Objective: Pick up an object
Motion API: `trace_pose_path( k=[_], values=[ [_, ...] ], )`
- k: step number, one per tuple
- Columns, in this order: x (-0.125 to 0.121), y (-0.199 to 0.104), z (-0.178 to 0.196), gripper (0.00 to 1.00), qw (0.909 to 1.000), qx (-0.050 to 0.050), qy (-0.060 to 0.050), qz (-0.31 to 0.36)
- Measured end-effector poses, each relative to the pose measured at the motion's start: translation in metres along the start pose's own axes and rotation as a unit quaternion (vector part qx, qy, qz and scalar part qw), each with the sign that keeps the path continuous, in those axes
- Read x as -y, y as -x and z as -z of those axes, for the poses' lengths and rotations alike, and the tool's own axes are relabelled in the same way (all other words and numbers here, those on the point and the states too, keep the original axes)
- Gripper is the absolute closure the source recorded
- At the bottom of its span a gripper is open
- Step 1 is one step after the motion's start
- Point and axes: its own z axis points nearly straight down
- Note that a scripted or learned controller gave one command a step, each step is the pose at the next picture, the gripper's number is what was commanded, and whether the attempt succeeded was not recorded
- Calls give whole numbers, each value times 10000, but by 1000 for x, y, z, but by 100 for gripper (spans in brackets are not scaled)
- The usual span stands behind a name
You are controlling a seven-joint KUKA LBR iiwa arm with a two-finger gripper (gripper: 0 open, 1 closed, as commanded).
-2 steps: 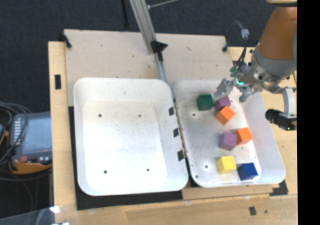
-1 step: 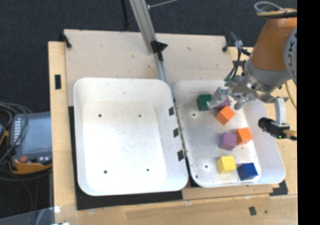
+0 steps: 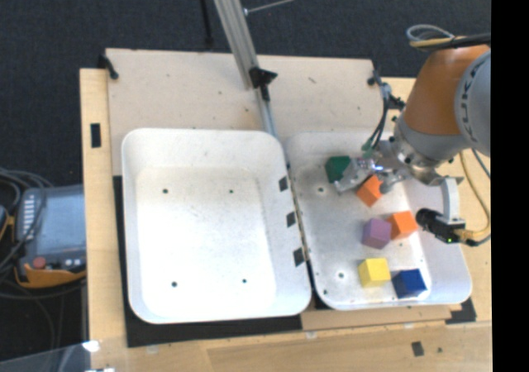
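Camera view: the gripper point(image 3: 369, 176) is positioned in the right bin point(image 3: 331, 279) near its far edge. An orange cube point(image 3: 369, 190) is clamped between the fingers, with a green block point(image 3: 336, 168) just beside it.

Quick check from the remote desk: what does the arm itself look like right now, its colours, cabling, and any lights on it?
The arm is grey with a broad orange band above the wrist. Thin cables loop over its top and trail past the wrist. The gripper is small, metallic grey. A black fitting beside it shows a green light.
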Motion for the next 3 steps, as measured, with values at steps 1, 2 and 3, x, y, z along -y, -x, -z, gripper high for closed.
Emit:
trace_pose_path(
  k=[1, 2, 3],
  values=[
    [3, 11, -51, 0, 10000, -2, 14, 2],
    [2, 12, -39, 100, 10000, -1, 38, -25],
    [1, 13, 26, 100, 10000, 7, 62, 14]
  ],
)
